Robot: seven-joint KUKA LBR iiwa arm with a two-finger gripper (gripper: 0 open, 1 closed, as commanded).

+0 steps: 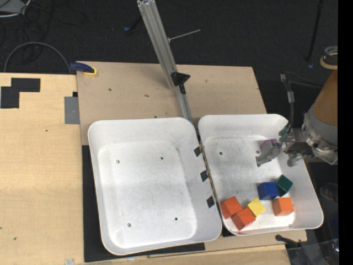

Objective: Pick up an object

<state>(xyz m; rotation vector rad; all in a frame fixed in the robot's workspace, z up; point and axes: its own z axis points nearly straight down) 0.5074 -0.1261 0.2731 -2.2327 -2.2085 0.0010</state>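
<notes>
While I stood looking down over the bench, the right-hand bin served as my landmark. It was a shallow white tray, and the grey arm with its orange band reached over that bin's right rim. The gripper hung low over the upper right part of the bin floor, above the blocks. Its fingers were a blur of grey and purplish shapes, and I could not tell how far apart they stood or whether anything lay between them.

All the blocks sat near the bin's near edge, toward its lower right corner. A blue cube lay closest to the gripper, with a dark green cube touching its right side. Just below those, an orange cube rested near the right rim. A yellow cube sat beside it toward the bin's middle. Two orange-red cubes lay furthest toward the bin's left wall, one slightly above the other, the lower one touching the yellow cube.

Just beside the right-hand bin, on its left, sat the second white bin. A slanted metal rail rose from the bench beyond the seam between the two.
</notes>
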